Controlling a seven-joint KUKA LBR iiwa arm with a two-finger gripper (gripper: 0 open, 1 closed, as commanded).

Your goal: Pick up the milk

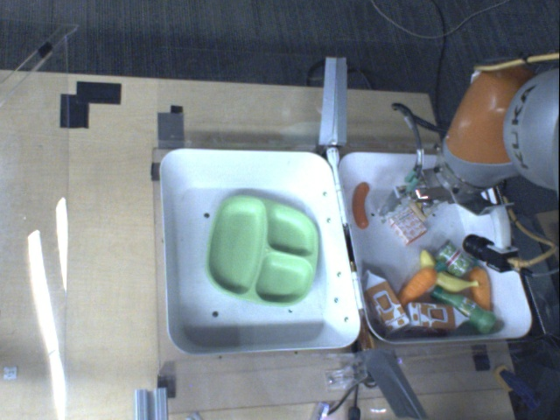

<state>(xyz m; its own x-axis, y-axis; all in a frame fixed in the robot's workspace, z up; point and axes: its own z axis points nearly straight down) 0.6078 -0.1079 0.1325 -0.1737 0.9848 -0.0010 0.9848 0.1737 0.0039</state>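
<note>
A small white carton with red print, which I take for the milk (408, 225), lies tilted in the upper middle of the right bin (522, 322). My gripper (418, 192) hangs right above the carton's upper end, close to it or touching it. The grey arm with its orange band (486, 121) comes in from the upper right. The gripper's own body hides how it meets the carton.
A red sausage (360, 206) lies by the right bin's left wall. Toward the front are a carrot (418, 283), a banana (453, 280), a green can (455, 257), a green bottle (465, 313) and two brown-and-white cartons (386, 304). The left bin (179, 234) holds a green divided plate (262, 248).
</note>
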